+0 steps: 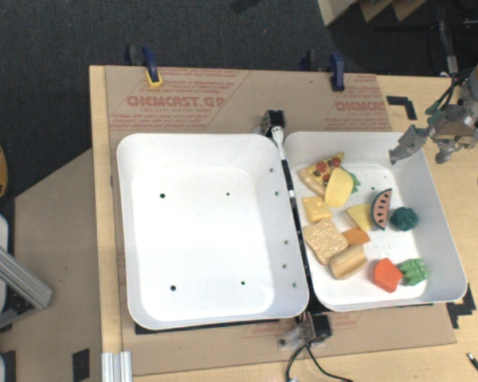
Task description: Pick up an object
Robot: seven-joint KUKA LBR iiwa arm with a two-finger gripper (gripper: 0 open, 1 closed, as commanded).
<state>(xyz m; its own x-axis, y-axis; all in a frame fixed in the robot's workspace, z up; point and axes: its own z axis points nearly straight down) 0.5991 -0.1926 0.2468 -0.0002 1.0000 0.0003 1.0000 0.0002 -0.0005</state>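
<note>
The end effector (425,143) hangs over the far right corner of the right bin (442,213), above the white wall there. Its two fingers (405,145) are spread wide and hold nothing.

The toy food sits in a bunch in the right bin. The pizza slice (319,173) and a yellow piece (339,188) lie closest to that far corner. The melon slice (380,208) and green ball (404,219) sit further in, and the cracker (325,240), bread roll (348,262), red block (386,275) and green sprig (413,271) are by the near wall. The left bin (135,213) is next to it.

To do this well, the arm should pick one toy at the edge of the bunch, like the green ball. It should come straight down with one finger on each side, so it does not push the other toys.
</note>
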